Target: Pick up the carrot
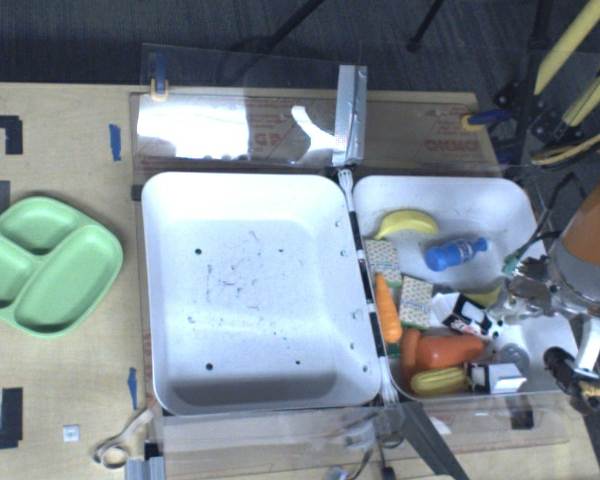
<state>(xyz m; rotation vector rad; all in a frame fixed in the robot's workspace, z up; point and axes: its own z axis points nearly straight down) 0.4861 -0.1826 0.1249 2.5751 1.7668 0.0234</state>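
At the near edge of the right bin (515, 200) lie a yellow corn-like piece (435, 380) and, just beyond it, a red-orange vegetable toy (442, 349). The carrot (386, 311) lies at that bin's left side, close along the wall shared with the left bin (170, 203). It is slim and orange, its long axis running roughly far to near with a slight lean to the right at the near end, where it meets the red-orange toy. Patterned packets (417, 298) sit beside it on the right, and farther back rest a banana (408, 222) and a blue bottle (452, 253).

The arm enters from the right, and its hand (510, 303) sits low over the right part of that bin, among small black-and-white clutter. The carrot lies to the left of the hand, with the packets between them, so the coming move likely runs leftward across the bin, with the fingers set across the carrot's width.

How far the hand is open cannot be told: dark parts and clutter blur together there. Nothing can be made out in its grip, and the carrot is plainly apart from it.
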